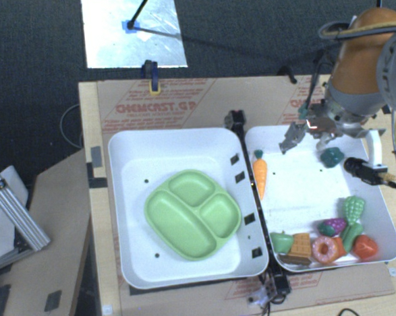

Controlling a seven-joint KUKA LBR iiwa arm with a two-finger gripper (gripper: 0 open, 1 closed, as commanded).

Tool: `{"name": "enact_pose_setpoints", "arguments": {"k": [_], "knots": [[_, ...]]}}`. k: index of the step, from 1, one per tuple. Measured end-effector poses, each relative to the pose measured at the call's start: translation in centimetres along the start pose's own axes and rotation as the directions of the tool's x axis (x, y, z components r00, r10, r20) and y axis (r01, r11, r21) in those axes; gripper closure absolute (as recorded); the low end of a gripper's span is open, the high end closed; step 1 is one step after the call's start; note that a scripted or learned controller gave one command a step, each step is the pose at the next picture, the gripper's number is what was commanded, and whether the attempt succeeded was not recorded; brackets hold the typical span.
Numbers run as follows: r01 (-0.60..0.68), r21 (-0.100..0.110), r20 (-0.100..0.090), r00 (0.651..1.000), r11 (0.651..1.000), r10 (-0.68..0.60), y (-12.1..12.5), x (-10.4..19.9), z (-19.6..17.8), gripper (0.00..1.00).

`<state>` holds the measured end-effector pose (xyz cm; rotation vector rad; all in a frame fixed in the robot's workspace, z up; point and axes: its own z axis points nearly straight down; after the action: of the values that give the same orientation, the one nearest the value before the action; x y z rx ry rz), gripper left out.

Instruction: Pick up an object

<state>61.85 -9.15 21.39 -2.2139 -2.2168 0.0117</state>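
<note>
My gripper [311, 140] hangs over the back of the right bin [302, 194], its fingers spread open with nothing between them. A small teal object [332, 157] lies on the bin floor just below the right-hand finger [328, 140], not between the two. An orange toy carrot [259, 173] lies along the bin's left wall, left of and below the gripper. Several toy foods crowd the bin's front right corner: a pink donut [324, 249], a red tomato [365, 246], purple grapes [331, 227] and green corn [354, 208].
The left bin [129, 192] holds a green divided plate [192, 214]. A black divider with clips [248, 184] separates the bins. A waffle piece [300, 247] and a green toy [281, 241] lie at the right bin's front. A black cable fitting [361, 169] sticks out beside the arm.
</note>
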Motion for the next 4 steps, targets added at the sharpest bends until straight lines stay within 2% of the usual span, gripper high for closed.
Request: {"name": "enact_pose_setpoints", "arguments": {"k": [1,3,4], "knots": [[0.002,-0.013,0.001,1.000,1.000,-0.002,0.3,0.0,-0.7,0.00],[0.003,-0.008,0.000,1.000,1.000,-0.003,1.4,0.5,9.8,0.00],[-0.001,-0.025,0.007,1.000,1.000,0.001,1.9,0.1,11.1,0.00]]}}
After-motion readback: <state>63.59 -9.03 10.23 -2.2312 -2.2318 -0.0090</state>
